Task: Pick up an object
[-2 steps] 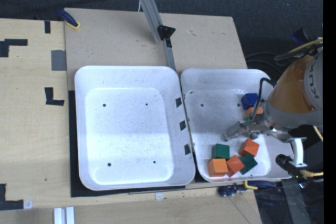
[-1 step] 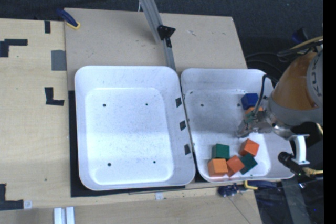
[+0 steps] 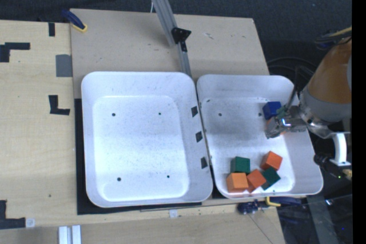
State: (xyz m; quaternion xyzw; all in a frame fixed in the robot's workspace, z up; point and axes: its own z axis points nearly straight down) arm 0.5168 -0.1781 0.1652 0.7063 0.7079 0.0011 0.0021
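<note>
One blue block (image 3: 271, 108) sits half hidden behind the tool (image 3: 275, 126) in the right bin (image 3: 247, 87); tool's grip state cannot be told.

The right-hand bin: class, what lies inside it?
Inside the right-hand bin: a blue block beside the end effector, plus green and orange blocks clustered near the front. The end effector covers whatever lies beneath it.
</note>
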